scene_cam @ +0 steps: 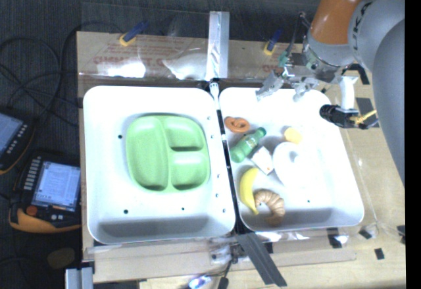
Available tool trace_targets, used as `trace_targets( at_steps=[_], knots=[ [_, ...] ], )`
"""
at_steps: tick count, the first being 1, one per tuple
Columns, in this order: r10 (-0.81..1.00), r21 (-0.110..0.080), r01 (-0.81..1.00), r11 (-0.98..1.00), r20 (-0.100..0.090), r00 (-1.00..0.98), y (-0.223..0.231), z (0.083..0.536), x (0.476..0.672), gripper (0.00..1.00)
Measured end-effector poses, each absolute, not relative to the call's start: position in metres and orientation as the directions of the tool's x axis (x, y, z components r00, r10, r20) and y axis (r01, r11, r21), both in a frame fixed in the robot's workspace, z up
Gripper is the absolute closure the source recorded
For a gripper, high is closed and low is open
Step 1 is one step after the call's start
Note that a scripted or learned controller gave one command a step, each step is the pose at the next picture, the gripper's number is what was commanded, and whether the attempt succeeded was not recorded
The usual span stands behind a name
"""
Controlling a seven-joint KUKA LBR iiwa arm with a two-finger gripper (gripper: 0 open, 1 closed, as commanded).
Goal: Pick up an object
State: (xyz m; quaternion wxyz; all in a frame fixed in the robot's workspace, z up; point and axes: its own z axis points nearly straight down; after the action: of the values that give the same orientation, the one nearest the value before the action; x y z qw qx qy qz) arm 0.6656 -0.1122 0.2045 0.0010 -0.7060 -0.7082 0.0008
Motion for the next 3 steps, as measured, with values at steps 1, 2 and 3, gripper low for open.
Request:
trace_targets(
  at_steps=[1,2,3],
  knots=[
    [1.000,-0.004,1.000,0.017,0.000,-0.017,-0.105,0.143,0.566,0.00],
    [0.881,0.018,0.881,0.473,-0.015,-0.473,-0.109,0.093,0.530,0.00],
    [0.955,0.012,0.955,0.297,-0.006,-0.297,-0.115,0.091,0.564,0.00]
  ],
)
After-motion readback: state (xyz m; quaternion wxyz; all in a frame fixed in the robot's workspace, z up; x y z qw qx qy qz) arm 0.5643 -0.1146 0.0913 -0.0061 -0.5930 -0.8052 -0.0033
